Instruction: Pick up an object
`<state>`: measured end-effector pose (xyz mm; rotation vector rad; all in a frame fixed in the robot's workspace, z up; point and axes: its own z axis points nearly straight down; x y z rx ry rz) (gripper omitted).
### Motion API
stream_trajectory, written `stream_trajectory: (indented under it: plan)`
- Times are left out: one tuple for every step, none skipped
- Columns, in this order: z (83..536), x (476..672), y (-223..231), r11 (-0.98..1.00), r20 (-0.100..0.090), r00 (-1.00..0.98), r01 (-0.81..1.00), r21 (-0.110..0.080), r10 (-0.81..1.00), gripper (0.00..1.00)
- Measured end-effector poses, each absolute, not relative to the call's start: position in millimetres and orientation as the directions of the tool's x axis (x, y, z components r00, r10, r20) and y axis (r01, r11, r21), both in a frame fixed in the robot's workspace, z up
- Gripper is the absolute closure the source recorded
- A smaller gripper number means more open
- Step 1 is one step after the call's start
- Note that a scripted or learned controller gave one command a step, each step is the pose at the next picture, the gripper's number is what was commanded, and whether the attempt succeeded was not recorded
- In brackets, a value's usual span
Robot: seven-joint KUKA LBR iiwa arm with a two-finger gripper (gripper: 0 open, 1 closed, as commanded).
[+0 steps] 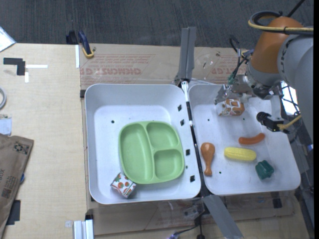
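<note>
Reaching in from the right of the camera view, the grey arm (299,54) with its orange band bends down over the far part of the right bin (279,183). Its gripper (230,94) sits low at the bin's back, directly above a small brown-and-white carton (233,107) that looks slightly tilted. The fingers touch or nearly touch the carton's top, but the wrist hides them, so I cannot tell whether they stand apart, together, or clamped on it.

Nearer the front of the same bin lie an orange sausage (251,139), a yellow corn cob (240,154) just in front of it, a green block (264,170) at the right front, and a brown drumstick (207,157) close to the bin's left wall. These four lie apart from each other and from the carton.

Beside it, the left bin (99,108) holds a green divided plate (151,152) with three compartments. A small white carton with red and green print (123,185) lies touching the plate's near left edge, in the bin's front corner.

Both bins rest on a worktop (40,108) covered partly by brown cardboard (129,66).
</note>
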<state>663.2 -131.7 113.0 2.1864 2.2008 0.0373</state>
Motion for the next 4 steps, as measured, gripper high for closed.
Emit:
stream_trajectory:
  plan:
    - [113,668.4,-129,-0.008,-0.014,0.009,0.999,0.037,1.0,0.0]
    - [112,655.8,-136,0.039,-0.011,-0.038,0.998,0.042,0.999,0.0]
    - [270,651.4,-157,-0.242,-0.002,0.242,0.97,0.0,0.97,0.0]
    - [144,623.8,-123,-0.428,-0.002,0.428,0.904,-0.002,0.904,0.0]
